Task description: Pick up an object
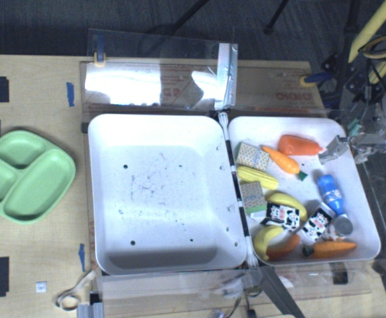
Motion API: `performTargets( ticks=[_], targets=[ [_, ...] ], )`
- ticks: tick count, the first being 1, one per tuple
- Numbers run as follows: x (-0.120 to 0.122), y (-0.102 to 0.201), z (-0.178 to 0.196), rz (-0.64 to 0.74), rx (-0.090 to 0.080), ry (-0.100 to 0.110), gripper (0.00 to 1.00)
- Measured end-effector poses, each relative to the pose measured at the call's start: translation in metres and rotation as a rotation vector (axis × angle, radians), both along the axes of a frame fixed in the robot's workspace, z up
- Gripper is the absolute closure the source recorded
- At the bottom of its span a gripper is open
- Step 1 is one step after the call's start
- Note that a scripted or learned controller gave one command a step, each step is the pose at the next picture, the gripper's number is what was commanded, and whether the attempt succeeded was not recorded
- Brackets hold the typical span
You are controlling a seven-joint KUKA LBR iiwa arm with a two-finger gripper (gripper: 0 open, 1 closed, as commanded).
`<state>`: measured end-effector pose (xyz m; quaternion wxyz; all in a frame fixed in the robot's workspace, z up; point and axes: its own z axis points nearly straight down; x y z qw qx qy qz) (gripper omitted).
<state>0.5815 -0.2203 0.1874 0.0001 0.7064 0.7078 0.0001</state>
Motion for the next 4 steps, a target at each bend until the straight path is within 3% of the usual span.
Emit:
performTargets(
  ticks=[1, 2, 3, 4],
  targets=[
    [0.019, 0.013, 0.045, 0.134, -0.002, -0.004, 0.00],
    [-0.033, -0.004, 0.136, -0.097, -0.002, -0.003, 0.00],
    [-0.005, 0.053, 0.010, 0.058, 0.000, -0.001, 0.00],
    [0.019, 0.062, -0.099, 0.226, -0.001, -0.004, 0.00]
  ],
)
